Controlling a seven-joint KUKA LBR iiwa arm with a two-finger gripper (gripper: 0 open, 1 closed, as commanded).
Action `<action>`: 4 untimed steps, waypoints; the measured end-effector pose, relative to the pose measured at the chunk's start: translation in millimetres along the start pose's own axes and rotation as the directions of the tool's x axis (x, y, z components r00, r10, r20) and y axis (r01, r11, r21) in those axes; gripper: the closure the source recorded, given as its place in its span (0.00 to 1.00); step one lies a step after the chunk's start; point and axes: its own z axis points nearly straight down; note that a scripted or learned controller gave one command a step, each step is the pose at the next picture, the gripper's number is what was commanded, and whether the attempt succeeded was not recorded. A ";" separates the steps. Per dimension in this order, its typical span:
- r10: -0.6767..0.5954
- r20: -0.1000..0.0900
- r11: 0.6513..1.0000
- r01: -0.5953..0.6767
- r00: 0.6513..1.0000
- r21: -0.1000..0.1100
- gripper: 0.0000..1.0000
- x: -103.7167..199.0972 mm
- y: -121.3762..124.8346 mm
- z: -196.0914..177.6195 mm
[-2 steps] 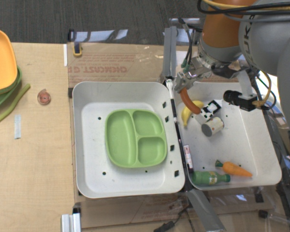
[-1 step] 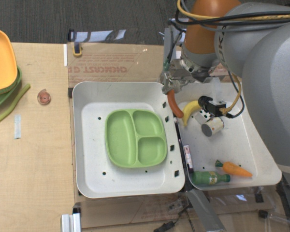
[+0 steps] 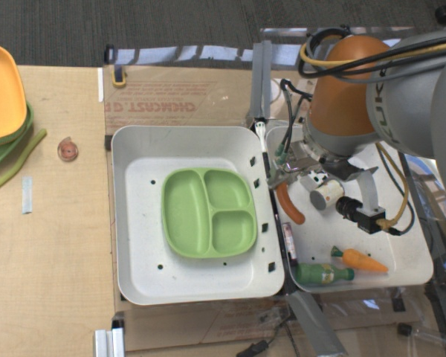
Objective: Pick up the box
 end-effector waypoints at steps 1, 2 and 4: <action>-0.281 0.003 0.960 0.281 0.960 -0.004 1.00 -33.3 58.5 -48.6; -0.545 0.005 0.838 0.545 0.838 -0.004 1.00 -96.0 60.3 -87.3; -0.052 0.000 0.999 0.052 0.999 -0.001 1.00 -99.4 68.5 -10.9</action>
